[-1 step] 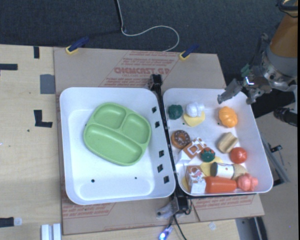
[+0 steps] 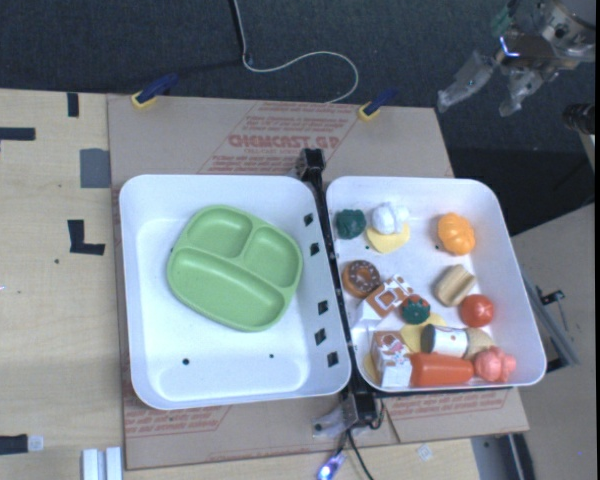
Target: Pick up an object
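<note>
My gripper [image 2: 477, 98] hangs high at the upper right, beyond the back edge of the bench and well above the right bin [image 2: 508, 230]. Its two fingers are spread open with nothing between them. Several toy foods lie in that bin: a dark green piece [image 2: 350, 224], a white and yellow egg [image 2: 387, 226], an orange fruit [image 2: 456, 233], a donut [image 2: 361, 277], a bread roll [image 2: 453, 285], a red tomato [image 2: 476, 310] and a long orange carrot [image 2: 440, 370] at the front.
The left bin [image 2: 140, 298] holds a green divided plate [image 2: 237, 266]. A black hinge strip [image 2: 322, 268] runs between the bins. A white cable [image 2: 280, 63] loops behind the cardboard base.
</note>
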Tool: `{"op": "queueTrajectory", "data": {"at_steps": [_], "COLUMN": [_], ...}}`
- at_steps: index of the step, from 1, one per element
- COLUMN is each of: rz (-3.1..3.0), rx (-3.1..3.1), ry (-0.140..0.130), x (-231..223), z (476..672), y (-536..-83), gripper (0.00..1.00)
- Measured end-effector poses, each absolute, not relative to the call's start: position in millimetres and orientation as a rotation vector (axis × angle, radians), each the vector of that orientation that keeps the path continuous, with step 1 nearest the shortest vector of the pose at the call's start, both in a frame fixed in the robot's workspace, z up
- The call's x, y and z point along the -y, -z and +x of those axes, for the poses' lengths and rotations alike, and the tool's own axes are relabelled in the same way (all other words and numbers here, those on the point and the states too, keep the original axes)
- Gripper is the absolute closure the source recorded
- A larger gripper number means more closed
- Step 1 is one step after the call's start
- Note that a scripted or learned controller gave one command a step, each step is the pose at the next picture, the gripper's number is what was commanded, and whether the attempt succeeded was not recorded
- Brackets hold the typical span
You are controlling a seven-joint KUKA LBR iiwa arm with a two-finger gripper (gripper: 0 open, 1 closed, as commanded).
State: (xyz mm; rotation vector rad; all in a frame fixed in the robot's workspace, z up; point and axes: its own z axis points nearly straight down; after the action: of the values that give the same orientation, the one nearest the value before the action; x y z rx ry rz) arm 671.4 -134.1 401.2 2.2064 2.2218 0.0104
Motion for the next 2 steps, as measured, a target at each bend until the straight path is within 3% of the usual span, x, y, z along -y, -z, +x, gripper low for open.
{"op": "queueTrajectory", "data": {"at_steps": [1, 2], "rz": [2.217, 2.226], "rx": [-2.222, -2.227], "ry": [0.004, 0.005], "x": [137, 109], "z": [668.8, 574.2], "y": [-404, -380], "gripper": [1.00, 1.00]}}
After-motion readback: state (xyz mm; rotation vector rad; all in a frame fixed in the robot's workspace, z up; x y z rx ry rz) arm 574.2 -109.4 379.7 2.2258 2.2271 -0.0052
